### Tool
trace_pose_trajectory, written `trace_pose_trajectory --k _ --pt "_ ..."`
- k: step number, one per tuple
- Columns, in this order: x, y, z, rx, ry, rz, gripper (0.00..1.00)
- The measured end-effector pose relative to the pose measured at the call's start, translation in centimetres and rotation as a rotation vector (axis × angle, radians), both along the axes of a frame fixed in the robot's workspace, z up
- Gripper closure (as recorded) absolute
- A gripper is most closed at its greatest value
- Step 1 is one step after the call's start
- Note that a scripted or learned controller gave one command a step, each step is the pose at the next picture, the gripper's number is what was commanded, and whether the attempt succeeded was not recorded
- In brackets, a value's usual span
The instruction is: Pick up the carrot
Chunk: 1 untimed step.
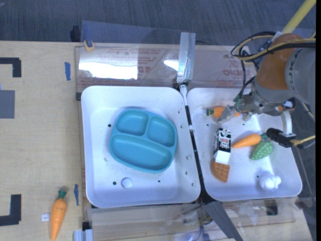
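An orange carrot [246,140] lies tilted in the middle of the right bin [291,185], its thick end against a green leafy piece [261,150]. A smaller orange piece with a green tip [216,112] lies near the bin's back left. My gripper [235,110] hangs at the back of the right bin, right beside that small orange piece and touching or nearly touching it. The grey wrist with its orange band [273,72] rises behind it. The larger carrot sits apart, below and to the right of the gripper.
A black-and-white carton [222,140], a tan waffle-like piece [220,170] and a white object [269,182] share the right bin. The left bin [95,134] holds a blue divided plate [144,139]. Another carrot [58,213] lies on the bench at the front left.
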<state>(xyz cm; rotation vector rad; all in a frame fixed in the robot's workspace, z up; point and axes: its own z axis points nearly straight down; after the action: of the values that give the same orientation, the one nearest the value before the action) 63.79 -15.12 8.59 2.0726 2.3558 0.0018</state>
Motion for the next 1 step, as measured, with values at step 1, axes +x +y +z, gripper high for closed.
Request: trace_pose_trajectory --k 1 --pt "-8.49 0.57 3.83 0.003 0.004 -0.216 0.00"
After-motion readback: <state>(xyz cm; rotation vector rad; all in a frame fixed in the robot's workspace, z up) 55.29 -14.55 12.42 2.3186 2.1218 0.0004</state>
